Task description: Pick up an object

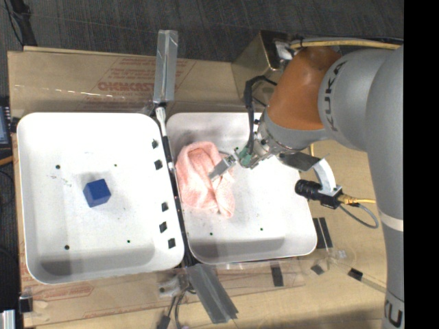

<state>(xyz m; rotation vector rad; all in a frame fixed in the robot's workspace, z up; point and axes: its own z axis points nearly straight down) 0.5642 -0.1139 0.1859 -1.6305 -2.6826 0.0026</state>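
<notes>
Hand: the hand point(225, 167) is down in the right bin, its grey fingers point(219, 169) angled leftward onto the cloth — whether they are spread or clenched, I cannot tell, and no fabric shows clearly between them.
Cloth: the pink cloth point(203, 178) lies crumpled on the left side of the right bin, just beside the divider; the fingertips look to be touching its right edge, a sensible spot, since a raised fold gives something to pinch.
Arm: the grey arm point(343, 101) with its orange band point(302, 88) leans in from the right, wrist tipped toward the cloth so the hand comes at it on a slant.
Right bin: the right bin point(274, 232) is otherwise bare around the cloth, so there is room to lift.
Left bin: the left bin point(41, 184) holds a blue cube point(97, 192), well apart from the hand — not the target here, by my reading.
Surface: both bins sit side by side on the surface point(82, 74).
Stage: at the grasp, lift not yet done.
</notes>
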